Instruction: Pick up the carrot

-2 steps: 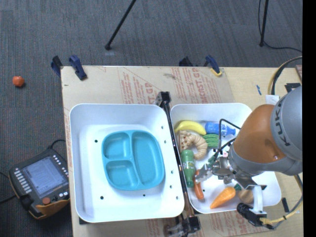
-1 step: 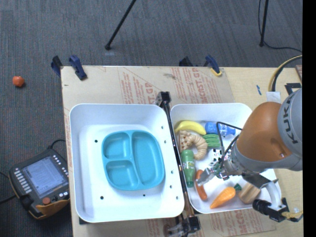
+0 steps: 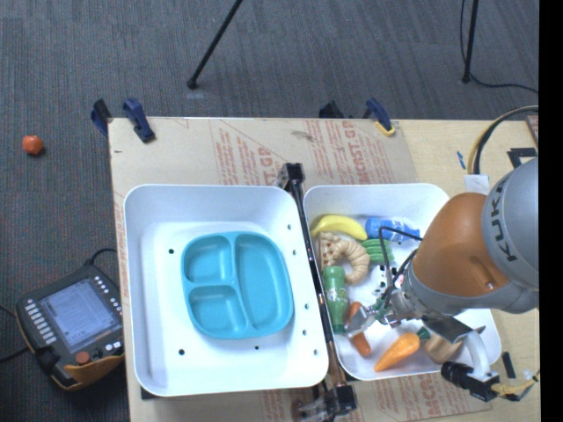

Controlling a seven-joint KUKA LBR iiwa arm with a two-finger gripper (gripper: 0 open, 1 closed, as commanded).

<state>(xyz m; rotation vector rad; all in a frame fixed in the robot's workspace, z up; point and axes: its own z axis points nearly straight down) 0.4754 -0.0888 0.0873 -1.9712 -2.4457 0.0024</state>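
Reaching into the right bin (image 3: 457, 193), the gripper (image 3: 359, 321), whose grip state I cannot tell, should probably centre over the carrot (image 3: 398, 352) near the front wall, apart from the green bottle (image 3: 335, 290), before closing.

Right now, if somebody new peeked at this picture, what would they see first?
Probably the big grey arm with its orange band, reaching in from the right over the right bin. That bin holds a jumble of toy food, with a bright orange carrot near its front edge and a yellow banana farther back. In the left bin sits a blue divided tray.
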